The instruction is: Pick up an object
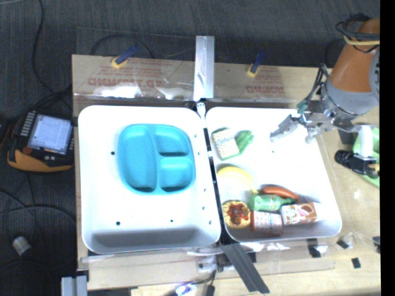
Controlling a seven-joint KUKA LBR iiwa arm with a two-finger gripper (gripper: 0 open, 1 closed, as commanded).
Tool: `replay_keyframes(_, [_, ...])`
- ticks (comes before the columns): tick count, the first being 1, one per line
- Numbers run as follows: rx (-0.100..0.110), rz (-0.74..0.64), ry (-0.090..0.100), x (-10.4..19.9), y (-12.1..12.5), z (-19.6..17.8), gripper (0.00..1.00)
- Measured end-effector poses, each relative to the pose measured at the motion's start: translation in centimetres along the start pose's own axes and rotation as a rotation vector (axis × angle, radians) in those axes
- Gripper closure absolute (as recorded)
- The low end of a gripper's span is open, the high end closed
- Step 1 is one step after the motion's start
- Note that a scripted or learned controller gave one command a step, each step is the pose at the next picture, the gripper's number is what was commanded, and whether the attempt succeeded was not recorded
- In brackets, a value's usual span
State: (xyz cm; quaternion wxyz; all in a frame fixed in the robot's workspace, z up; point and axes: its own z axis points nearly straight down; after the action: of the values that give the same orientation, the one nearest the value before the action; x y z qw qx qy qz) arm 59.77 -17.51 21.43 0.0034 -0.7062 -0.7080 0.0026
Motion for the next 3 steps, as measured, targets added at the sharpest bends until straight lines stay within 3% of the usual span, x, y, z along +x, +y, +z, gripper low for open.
replay_keyframes(1, [0.002, 0.126, 0.001, 5.2, -5.8, 8.3, 0.00])
replay_keyframes(2, [-0.011, 0.136, -0.005, 7.6, -6.9, 12.5, 0.00])
replay_keyframes(3, [-0.020, 0.500, 0.002, 7.9, -5.8, 12.6, 0.00])
